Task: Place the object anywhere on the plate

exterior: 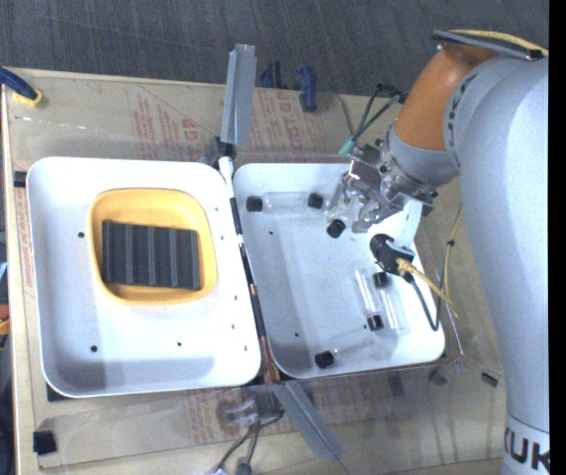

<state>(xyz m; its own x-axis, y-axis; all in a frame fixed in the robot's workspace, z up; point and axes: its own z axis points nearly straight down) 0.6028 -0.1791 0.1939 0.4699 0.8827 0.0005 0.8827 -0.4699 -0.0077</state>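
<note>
A yellow plate (154,211) with a dark ridged centre lies in the left white bin (65,344). My gripper (350,209) hangs low over the upper right part of the right bin (303,295), far from the plate. A clear, see-through piece (382,300) with a small black end lies on the right bin's floor, below the gripper and apart from it. Whether anything is in the gripper cannot be made out.
Small black knobs sit around the right bin's floor, at its top left (253,204), top middle (315,200) and bottom (323,359). A yellow cable (426,285) trails from the wrist over the bin's right rim. A raised divider (243,255) separates the bins.
</note>
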